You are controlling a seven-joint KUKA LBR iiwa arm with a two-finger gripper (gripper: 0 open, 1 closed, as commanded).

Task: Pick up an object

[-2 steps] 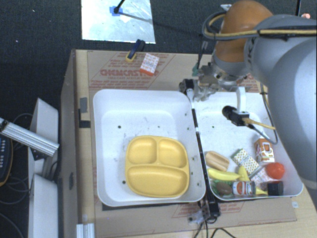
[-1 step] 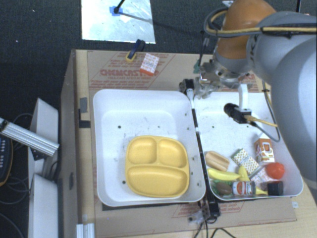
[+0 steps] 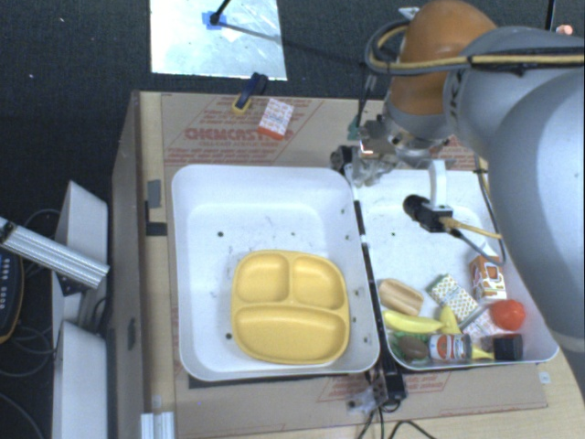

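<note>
Look in the right bin point(image 3: 402, 245): your things sit piled at its near edge. A tan bun point(image 3: 400, 294) lies by the left wall, with a yellow banana point(image 3: 413, 322) beside it. A red tomato point(image 3: 507, 315) sits near the right corner. A small can point(image 3: 449, 347) lies on its side.
</note>
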